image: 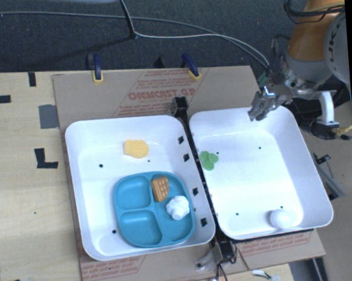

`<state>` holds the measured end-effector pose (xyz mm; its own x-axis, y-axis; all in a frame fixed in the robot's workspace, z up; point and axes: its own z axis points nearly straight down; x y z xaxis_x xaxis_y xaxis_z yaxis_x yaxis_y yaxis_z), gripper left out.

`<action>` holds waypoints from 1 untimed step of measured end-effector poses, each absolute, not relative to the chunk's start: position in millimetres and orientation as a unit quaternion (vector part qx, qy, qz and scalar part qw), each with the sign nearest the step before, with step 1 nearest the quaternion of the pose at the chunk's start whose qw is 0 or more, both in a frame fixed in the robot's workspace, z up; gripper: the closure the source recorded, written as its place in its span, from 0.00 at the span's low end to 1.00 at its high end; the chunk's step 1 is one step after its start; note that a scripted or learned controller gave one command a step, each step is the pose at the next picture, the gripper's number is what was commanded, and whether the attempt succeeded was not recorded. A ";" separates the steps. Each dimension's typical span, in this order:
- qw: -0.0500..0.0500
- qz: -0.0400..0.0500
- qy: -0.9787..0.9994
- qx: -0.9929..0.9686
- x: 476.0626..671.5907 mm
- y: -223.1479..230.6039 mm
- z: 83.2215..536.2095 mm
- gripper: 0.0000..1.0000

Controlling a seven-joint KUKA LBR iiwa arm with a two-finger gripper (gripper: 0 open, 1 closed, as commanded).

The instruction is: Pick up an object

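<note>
Cardboard reads, perhaps, "CHEMCAST GP".

At the upper right of the frame, the arm was grey with an orange band, ending in a small dark metallic claw trailing thin cables.

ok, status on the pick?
Claw over right bin's far rim, nothing seen in it. Nearest: green object, white ball. Path clear.
</note>
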<state>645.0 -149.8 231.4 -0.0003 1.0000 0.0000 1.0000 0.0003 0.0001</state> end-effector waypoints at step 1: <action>-0.001 0.000 0.708 0.706 623.8 -107.6 221.2 1.00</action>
